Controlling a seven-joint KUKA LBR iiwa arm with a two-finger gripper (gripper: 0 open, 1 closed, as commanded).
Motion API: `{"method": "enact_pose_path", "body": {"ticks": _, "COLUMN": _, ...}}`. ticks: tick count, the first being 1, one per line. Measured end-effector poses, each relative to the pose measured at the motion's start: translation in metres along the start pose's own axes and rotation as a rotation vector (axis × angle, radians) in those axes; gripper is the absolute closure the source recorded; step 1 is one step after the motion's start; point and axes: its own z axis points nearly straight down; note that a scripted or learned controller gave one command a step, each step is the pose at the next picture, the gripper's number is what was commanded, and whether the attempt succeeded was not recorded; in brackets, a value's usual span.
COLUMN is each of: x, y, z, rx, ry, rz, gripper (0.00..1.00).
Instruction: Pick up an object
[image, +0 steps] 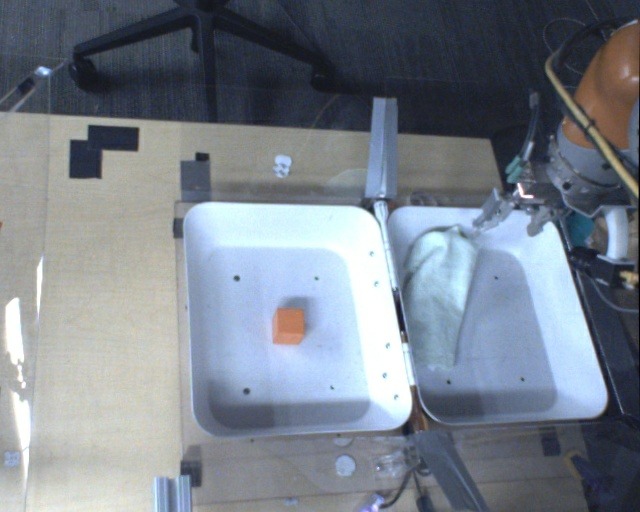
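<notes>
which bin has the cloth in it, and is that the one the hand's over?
The right-hand shallow white bin: a crumpled white cloth lies along its left side, and the hand is at its top edge. The left white bin holds a small orange cube.

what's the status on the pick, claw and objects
Claw above right bin's far edge, touching white cloth's top corner. Orange block untouched in left bin. Nothing in the way.

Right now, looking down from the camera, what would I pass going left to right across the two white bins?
Left bin → orange cube → divider between the bins → crumpled white cloth → right bin, with the tool above its far edge.
</notes>
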Motion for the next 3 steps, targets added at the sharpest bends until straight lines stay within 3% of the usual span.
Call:
{"method": "enact_pose_path", "body": {"ticks": 1, "x": 0.028, "y": 0.022, "z": 0.135, "rx": -0.005, "ry": 0.000, "rz": -0.203, "gripper": 0.00}}
{"method": "enact_pose_path", "body": {"ticks": 2, "x": 0.030, "y": 0.023, "z": 0.128, "rx": -0.004, "ry": 0.002, "rz": -0.205, "gripper": 1.00}}
{"method": "enact_pose_path", "body": {"ticks": 3, "x": 0.073, "y": 0.038, "z": 0.008, "rx": -0.012, "ry": -0.002, "rz": -0.195, "gripper": 1.00}}
